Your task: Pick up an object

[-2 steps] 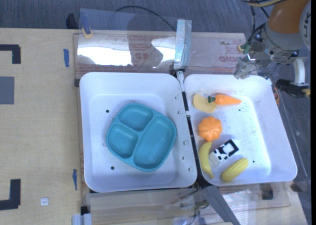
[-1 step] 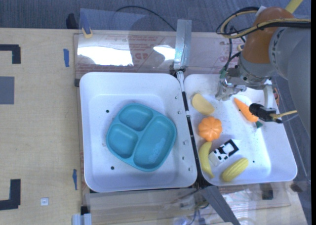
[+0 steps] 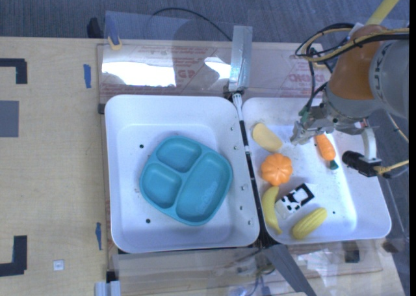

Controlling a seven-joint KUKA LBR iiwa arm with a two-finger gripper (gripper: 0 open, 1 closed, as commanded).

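The hand (image 3: 311, 127) hung low over the upper part of the right bin (image 3: 370, 223), in the right half of the frame, under the grey wrist and its orange band. Whether it was clenched or released could not be told from this slanted view, and nothing could be made out held in it.

The nearest candidate was the carrot (image 3: 325, 147), lying just to the right of the hand and slightly lower in the frame, its orange body running from upper left to lower right with the green end pointing toward the bottom right. A pale yellow piece (image 3: 266, 136) lay about as close on the hand's left, its long axis also slanting down to the right. The orange fruit (image 3: 277, 168) sat lower, toward the frame's centre, and the banana (image 3: 269, 209), the corn cob (image 3: 308, 222) and a black-and-white block (image 3: 294, 199) were clustered near the bin's bottom edge, well apart from the hand.

In my judgement the coming move turned on a short sideways shift toward the carrot, with the grip set across its slanted length.

The left bin (image 3: 123, 158) carried a blue divided plate (image 3: 187, 179).
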